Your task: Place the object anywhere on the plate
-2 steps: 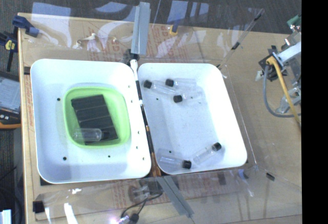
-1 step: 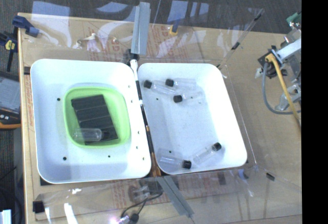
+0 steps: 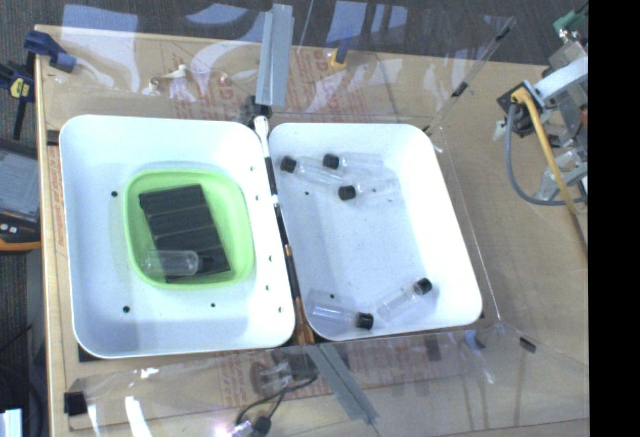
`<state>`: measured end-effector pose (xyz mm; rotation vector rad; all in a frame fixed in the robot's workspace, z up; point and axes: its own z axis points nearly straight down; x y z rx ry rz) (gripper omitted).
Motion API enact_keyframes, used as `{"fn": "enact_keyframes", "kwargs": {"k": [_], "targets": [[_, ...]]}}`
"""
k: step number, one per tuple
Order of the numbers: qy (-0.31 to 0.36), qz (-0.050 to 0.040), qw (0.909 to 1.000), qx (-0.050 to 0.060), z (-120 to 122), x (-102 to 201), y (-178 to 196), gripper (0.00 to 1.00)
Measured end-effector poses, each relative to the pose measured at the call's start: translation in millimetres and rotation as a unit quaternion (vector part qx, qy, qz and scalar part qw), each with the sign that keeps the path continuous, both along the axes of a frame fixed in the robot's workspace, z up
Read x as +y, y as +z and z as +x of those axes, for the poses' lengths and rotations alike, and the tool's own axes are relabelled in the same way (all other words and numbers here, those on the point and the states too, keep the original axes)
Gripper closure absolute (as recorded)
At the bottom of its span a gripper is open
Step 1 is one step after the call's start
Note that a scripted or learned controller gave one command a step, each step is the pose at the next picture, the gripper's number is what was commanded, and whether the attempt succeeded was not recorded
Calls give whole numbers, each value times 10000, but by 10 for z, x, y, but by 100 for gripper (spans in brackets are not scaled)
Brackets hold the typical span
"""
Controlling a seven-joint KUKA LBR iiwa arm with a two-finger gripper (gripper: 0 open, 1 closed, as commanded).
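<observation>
The tabletop [image 3: 520, 255] holds two white bins. The pincer [image 3: 560, 90] sits up at the far right edge, off to the side of both bins, and you cannot tell if it is spread or pressed together. The left bin [image 3: 90, 315], farthest from the pincer, holds a green plate [image 3: 236, 215] with a dark block [image 3: 185, 220] on it. A clear tube [image 3: 170, 265] lies on that plate. The right bin [image 3: 450, 255], nearer the pincer, holds more small tubes with black caps [image 3: 400, 300].
</observation>
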<state>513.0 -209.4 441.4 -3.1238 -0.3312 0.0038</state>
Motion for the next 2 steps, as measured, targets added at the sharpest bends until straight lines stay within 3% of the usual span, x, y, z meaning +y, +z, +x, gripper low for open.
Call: {"fn": "enact_keyframes", "kwargs": {"k": [1, 2], "targets": [[-19, 17, 10000, 18, -104, -3, -4, 0], [-2, -1, 10000, -4, 60, 0, 2, 0]]}}
